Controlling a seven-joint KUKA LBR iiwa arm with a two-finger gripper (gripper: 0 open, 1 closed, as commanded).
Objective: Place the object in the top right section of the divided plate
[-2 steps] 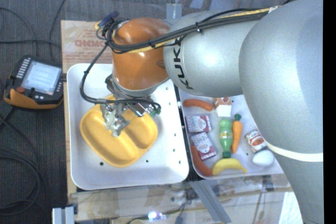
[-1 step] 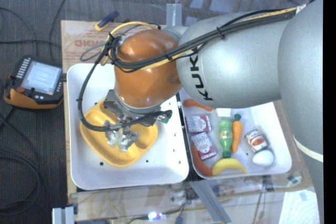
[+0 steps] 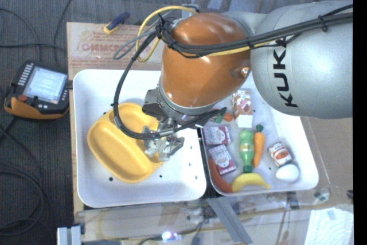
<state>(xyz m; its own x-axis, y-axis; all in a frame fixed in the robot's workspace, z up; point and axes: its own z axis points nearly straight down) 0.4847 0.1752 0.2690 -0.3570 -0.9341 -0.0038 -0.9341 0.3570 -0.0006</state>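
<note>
Whether it grips anything I cannot tell, but the metal two-finger gripper [image 3: 163,146] sits at the right edge of the yellow plastic divided plate [image 3: 117,149] in the left shallow white bin [image 3: 92,192], under the arm's orange band [image 3: 200,69], toy foods filling the right bin [image 3: 304,181].

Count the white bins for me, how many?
2. The left bin holds the yellow divided plate; the right bin holds toy food. The arm hides part of both.

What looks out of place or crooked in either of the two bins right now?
The yellow divided plate lies at a slant in the left bin, not square to its walls. The gripper sits at the plate's right edge. In the right bin, the toy foods lie loosely jumbled; nothing looks spilled or damaged.
</note>
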